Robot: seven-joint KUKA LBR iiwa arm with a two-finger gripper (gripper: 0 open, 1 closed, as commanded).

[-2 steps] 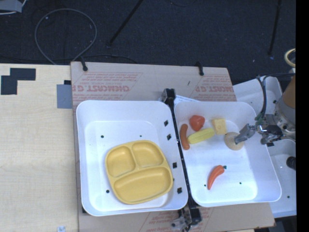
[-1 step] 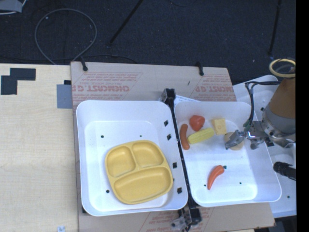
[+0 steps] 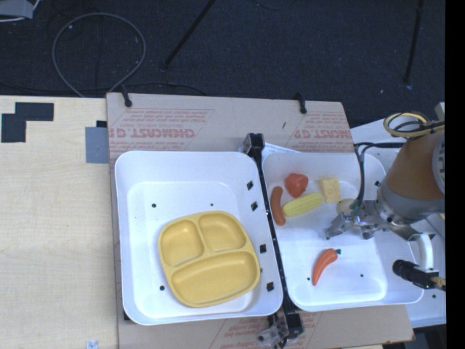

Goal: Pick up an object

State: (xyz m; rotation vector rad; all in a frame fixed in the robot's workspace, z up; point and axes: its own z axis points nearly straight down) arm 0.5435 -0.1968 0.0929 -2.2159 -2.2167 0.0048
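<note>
**Robot gripper low in the right bin among toy foods**

Nearest the camera, a yellow divided plate (image 3: 209, 257) lies in the left bin (image 3: 138, 195), toward its near right corner. It has two small compartments on the far side and one long one on the near side.

The right bin (image 3: 363, 289) holds the toy foods. A yellow corn cob (image 3: 302, 204) lies in the far half, with a red sausage (image 3: 277, 205) just left of it, a red tomato-like piece (image 3: 296, 184) just beyond, and a pale yellow block (image 3: 330, 190) to its right. An orange carrot (image 3: 325, 265) lies apart, nearer the camera.

The grey arm (image 3: 414, 177) reaches in from the right. Its gripper (image 3: 347, 224) sits low in the right bin, right of the corn and beyond the carrot. Whether its fingers are apart or together cannot be told, and nothing visible sits between them.
</note>
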